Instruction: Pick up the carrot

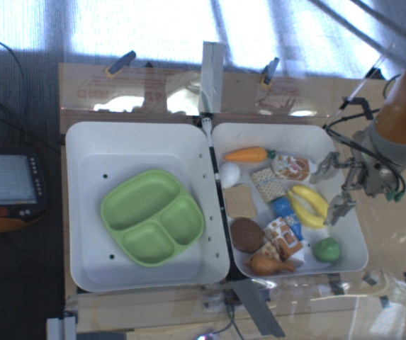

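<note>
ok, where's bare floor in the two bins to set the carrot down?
The left white bin has bare floor all round the green three-compartment plate, widest along its far and left walls. The right white bin is crowded: orange carrot, yellow banana and packets fill it. The open two-finger gripper hangs over its right side.

Sunlit wooden bench, dark carpet at left

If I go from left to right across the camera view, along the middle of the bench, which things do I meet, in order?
Teach pendant → left bin → green plate → egg → carrot → banana → hand.
</note>
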Motion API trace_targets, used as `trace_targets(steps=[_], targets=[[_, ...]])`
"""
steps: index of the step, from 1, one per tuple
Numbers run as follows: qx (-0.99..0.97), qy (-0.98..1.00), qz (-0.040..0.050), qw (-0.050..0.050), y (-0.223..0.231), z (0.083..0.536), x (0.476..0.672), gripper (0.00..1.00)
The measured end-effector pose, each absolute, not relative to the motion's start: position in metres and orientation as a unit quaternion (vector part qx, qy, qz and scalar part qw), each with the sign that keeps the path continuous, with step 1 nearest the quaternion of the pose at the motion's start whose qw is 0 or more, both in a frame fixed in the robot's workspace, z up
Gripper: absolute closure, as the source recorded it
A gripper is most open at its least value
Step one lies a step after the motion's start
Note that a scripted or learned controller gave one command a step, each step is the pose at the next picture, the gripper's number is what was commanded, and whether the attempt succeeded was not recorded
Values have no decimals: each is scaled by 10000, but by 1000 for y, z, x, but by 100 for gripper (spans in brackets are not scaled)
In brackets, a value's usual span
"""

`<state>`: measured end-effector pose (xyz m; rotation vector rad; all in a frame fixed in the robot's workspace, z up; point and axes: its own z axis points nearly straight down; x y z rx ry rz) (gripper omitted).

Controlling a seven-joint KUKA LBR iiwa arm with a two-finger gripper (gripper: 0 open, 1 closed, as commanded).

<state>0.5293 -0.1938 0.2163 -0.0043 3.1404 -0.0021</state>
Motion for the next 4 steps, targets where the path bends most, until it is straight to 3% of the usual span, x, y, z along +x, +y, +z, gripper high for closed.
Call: trace_targets(steps=[1,2,3,4], targets=[[584,9983,8,-11,-115,174,500,0],[686,9975,-26,146,-108,102,497,0],[1467,9892,-14,55,-137,231,488,0],[1335,9910,-14,115,-170,128,491,0]])
